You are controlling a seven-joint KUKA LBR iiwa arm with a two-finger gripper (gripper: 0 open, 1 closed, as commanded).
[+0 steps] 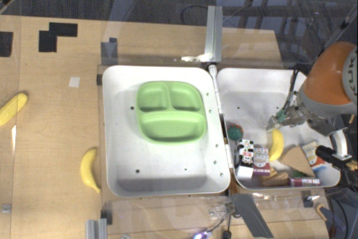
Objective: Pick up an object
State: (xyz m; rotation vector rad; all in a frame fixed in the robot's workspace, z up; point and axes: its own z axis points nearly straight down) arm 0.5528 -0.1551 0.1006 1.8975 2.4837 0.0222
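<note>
The wooden table carries two shallow white plastic bins: the left bin, well left of the jaws, holds a green three-compartment plastic tray; the right bin lies under them. The grey arm with its orange band reaches in from the right. Whether the jaws are parted or grip anything, I cannot tell. Just below them lies a yellow plastic banana; lower left sit a small white printed carton and a green-and-red ball.

Right bin's far half lies open; clutter crowds its near edge.
</note>
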